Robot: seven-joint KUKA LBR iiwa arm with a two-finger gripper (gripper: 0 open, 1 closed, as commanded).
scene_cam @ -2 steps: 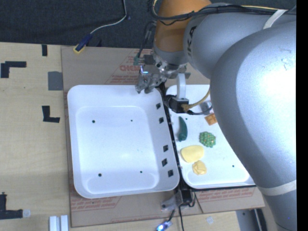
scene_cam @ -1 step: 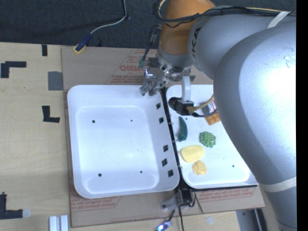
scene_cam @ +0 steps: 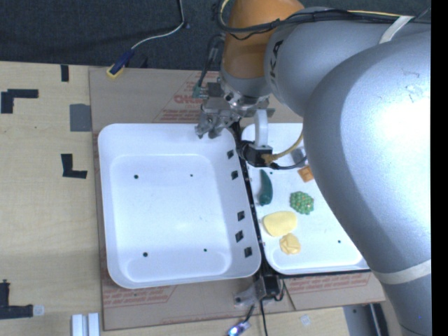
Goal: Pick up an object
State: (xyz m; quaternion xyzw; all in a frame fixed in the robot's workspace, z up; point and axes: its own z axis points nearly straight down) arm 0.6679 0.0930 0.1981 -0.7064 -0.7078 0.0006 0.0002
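Your gripper [scene_cam: 212, 123] hangs upper centre over the bin divider, grip state unreadable; descending there, you risk striking the left bin's [scene_cam: 112, 140] rim, missing the objects lower right.

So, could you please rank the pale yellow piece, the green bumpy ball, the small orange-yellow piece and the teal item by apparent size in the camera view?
1. pale yellow piece
2. teal item, narrow but long; close to the first
3. green bumpy ball
4. small orange-yellow piece, close to the ball

Cardboard sheet [scene_cam: 140, 93] under both bins — black tape marks [scene_cam: 70, 166] on the bench.
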